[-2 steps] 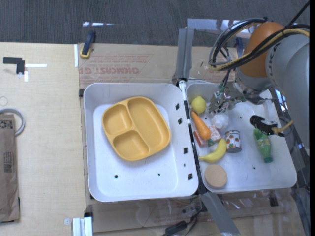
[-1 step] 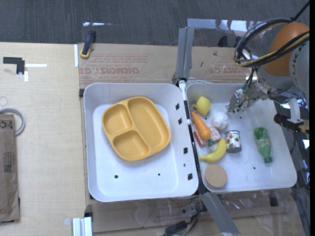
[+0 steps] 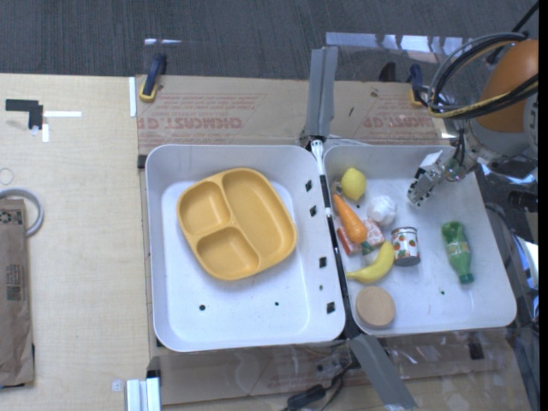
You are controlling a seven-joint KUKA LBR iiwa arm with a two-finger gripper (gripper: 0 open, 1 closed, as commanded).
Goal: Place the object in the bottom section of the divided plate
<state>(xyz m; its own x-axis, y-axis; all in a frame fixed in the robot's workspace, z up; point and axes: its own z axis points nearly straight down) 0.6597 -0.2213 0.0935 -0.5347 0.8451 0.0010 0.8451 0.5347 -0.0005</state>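
Observation:
A yellow divided plate [image 3: 236, 223] lies in the left bin [image 3: 171, 315], with three sections. The right bin [image 3: 488, 306] holds a lemon [image 3: 353, 182], a carrot [image 3: 348, 218], a white lumpy item [image 3: 382, 207], a banana [image 3: 374, 266], a small can [image 3: 405, 247], a green bottle [image 3: 456, 250] and a tan round disc [image 3: 375, 306]. My gripper [image 3: 419, 193] hangs over the right bin's upper part, to the right of the lemon and white item, above the can. Nothing shows between its fingers.
A metal divider [image 3: 321, 101] runs between the bins at the back. Cardboard [image 3: 231, 110] lies behind the bins. A brown paper bag [image 3: 13, 289] rests at the far left of the bench. Black cables [image 3: 479, 58] loop by the arm at upper right.

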